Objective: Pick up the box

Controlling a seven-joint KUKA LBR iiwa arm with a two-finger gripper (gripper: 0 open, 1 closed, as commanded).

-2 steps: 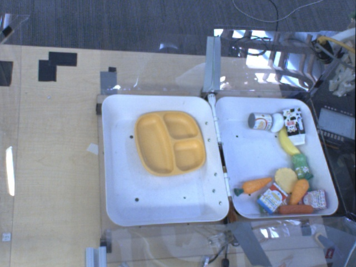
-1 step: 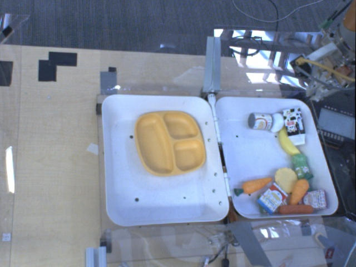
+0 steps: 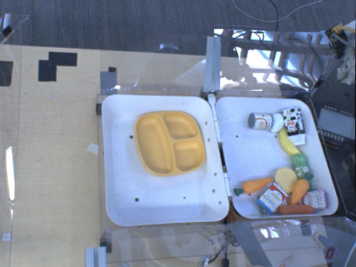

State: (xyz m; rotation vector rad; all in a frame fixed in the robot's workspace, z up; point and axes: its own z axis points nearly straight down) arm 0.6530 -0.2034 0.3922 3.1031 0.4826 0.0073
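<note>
Box (image 3: pixel 272 198) lies low in right bin (image 3: pixel 245 154), wedged between carrot (image 3: pixel 257 186) and sausage (image 3: pixel 296 209). Approach step hasn't begun; I can't tell hand state. Next move needs a careful descent into clutter.

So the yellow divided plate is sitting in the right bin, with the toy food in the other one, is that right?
Not quite: the camera view shows the yellow divided plate in the left bin; the toy food lies in the right bin.
</note>
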